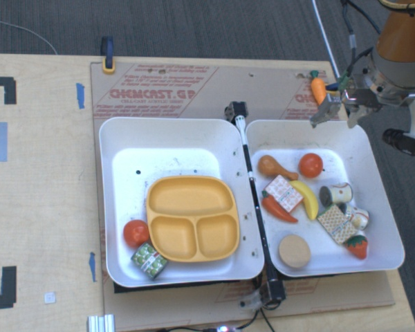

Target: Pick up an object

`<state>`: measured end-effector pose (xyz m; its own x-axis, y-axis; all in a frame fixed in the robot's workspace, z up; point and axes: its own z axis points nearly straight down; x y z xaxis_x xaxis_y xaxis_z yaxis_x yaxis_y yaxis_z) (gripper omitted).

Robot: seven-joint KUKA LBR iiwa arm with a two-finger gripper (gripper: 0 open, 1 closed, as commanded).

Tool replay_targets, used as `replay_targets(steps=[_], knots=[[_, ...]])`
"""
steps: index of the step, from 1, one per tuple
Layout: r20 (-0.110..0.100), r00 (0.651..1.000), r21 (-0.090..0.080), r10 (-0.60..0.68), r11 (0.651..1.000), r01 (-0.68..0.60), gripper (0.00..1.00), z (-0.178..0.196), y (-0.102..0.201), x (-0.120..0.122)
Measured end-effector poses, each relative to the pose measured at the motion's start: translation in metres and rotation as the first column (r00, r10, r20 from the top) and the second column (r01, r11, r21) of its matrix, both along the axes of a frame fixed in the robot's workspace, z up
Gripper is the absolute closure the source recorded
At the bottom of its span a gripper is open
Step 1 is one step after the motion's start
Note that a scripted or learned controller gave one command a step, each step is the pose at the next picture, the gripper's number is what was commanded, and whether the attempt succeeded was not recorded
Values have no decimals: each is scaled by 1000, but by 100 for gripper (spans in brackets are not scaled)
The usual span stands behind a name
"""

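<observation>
Left bin (117, 144): holds a yellow divided tray (192, 218), with a red tomato (135, 232) and a green patterned packet (149, 260) at its lower left.
Right bin (370, 164): holds a drumstick (273, 166), a second tomato (310, 164), a banana (306, 198), a red pepper (279, 210), a round biscuit (294, 251) and a strawberry (358, 246).
Gripper (337, 114): hangs over the right bin's far rim, fingers slightly parted with nothing between them; a small orange carrot (319, 90) sits just beside it.

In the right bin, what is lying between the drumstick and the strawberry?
In the camera view, the line from the drumstick to the strawberry crosses the banana and the patterned packet.
</observation>
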<state>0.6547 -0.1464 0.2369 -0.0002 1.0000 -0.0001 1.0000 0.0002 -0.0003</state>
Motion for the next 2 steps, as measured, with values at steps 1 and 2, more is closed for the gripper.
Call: replay_targets(steps=[1,2], knots=[[4,1000,-1,1,1000,-1,0,-140,15,9],[11,1000,-6,-2,1000,2,0,-147,48,-62]])
